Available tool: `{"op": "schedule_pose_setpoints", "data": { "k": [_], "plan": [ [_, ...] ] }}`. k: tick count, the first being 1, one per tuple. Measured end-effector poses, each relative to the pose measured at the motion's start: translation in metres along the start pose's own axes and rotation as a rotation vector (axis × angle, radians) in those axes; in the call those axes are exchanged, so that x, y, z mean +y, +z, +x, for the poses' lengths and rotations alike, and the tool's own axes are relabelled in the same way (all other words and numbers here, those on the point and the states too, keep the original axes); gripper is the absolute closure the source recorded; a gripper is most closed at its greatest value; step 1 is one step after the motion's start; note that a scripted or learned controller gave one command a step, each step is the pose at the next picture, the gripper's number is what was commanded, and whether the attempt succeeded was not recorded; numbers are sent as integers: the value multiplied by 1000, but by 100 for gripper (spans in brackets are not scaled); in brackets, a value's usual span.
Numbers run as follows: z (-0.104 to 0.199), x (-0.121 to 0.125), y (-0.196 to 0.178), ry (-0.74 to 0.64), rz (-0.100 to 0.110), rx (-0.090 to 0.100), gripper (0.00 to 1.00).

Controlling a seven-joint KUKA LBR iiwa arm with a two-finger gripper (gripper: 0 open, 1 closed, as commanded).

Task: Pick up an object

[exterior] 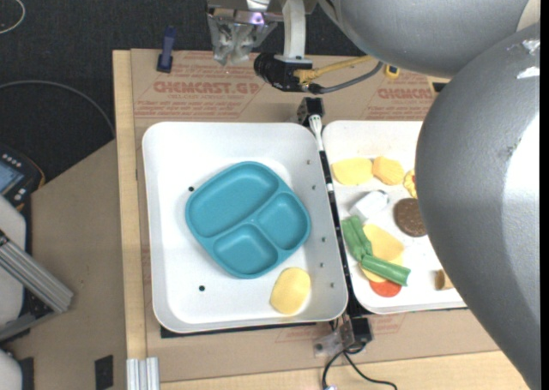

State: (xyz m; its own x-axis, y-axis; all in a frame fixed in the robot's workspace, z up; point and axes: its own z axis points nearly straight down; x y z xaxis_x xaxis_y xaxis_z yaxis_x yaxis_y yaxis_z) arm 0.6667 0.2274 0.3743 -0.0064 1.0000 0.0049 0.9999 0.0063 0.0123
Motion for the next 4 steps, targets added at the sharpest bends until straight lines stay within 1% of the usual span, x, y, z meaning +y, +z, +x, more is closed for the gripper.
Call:
{"op": "schedule_pose_setpoints", "data": {
  "k": [1,4],
  "plan": [
    [-3,0,-4,3,8,-4,100],
    [0,1,-36,-2,-1,-4,100]
  ]
}}
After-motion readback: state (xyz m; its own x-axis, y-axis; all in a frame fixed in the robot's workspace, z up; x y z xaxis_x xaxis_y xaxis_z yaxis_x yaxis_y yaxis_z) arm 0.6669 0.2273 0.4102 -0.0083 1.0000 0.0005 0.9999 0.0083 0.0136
